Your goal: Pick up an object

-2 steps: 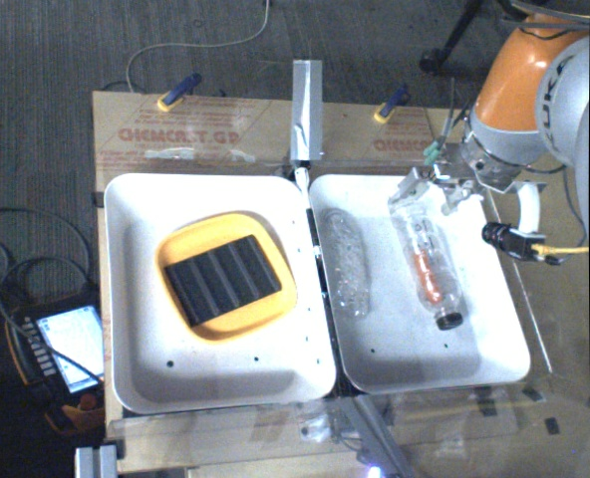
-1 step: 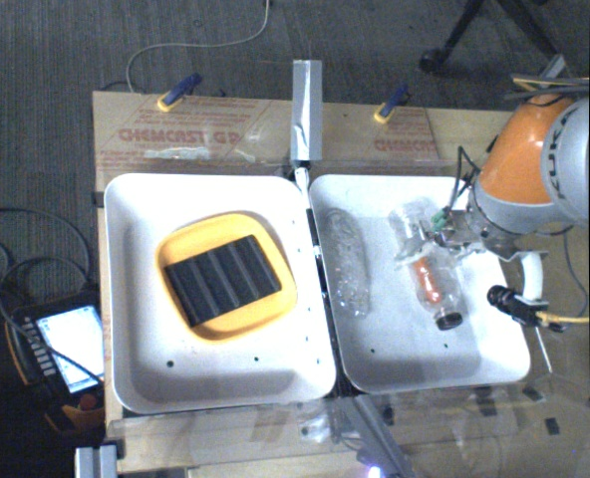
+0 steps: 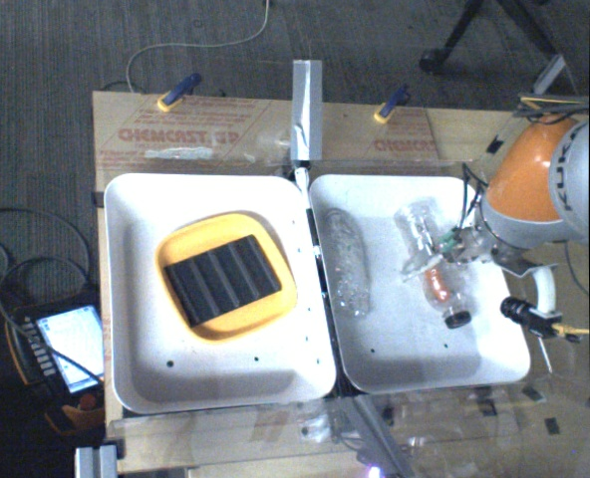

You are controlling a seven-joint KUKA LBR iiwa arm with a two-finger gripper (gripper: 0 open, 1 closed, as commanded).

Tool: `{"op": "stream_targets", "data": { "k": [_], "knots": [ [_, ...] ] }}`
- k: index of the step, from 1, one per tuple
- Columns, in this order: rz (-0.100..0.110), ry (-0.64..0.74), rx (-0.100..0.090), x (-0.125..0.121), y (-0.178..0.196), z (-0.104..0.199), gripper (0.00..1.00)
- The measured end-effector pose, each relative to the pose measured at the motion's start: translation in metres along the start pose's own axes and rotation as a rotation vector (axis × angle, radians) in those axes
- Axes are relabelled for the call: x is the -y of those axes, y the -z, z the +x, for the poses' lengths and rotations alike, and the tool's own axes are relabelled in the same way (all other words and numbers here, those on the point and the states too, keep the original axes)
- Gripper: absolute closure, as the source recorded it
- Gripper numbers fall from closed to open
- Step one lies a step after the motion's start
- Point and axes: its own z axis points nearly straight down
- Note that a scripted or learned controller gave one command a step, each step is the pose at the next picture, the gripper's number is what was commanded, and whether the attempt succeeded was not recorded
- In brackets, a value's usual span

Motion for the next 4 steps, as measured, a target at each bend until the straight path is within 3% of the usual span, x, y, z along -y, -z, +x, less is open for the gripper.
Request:
{"op": "stream_targets", "data": {
  "k": [3,4],
  "knots": [
    [-0.005,0.042,0.007,0.0036,0.0004,0.0102,0.0],
    [-0.006,0.043,0.006,0.0028,0.0096,0.011,1.0]
  ]
}}
